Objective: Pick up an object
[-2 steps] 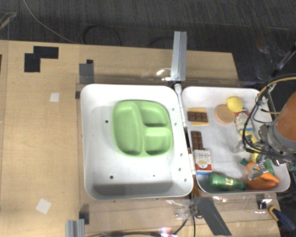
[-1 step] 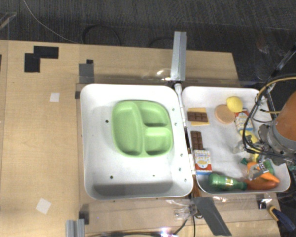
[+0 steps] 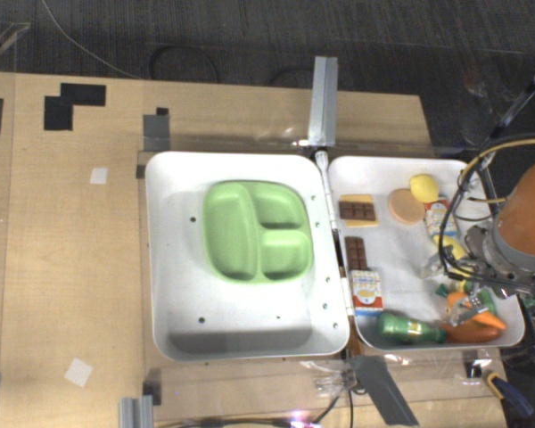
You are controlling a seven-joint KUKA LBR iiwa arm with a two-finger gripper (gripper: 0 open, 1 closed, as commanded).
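Nearest, a green bottle (image 3: 410, 330) lies along the right bin's (image 3: 388, 178) front wall, an orange toy (image 3: 475, 333) just beside it. Above them hangs the gripper (image 3: 468, 303); whether it grips anything, I cannot tell. Left bin (image 3: 165, 266) holds a green tray (image 3: 255, 230).

Looks like a robot lab, not a home. Plain wood bench (image 3: 62, 266) w/ black tape marks (image 3: 71, 103) at 10 o'clock. Metal posts (image 3: 324, 101) at 12 holding two white bins (image 3: 174, 328). Loose cables (image 3: 468, 194) + grey-orange robot arm (image 3: 526, 217) at 3. Dark office-type carpet (image 3: 250, 16) up top. Toy food, not real.
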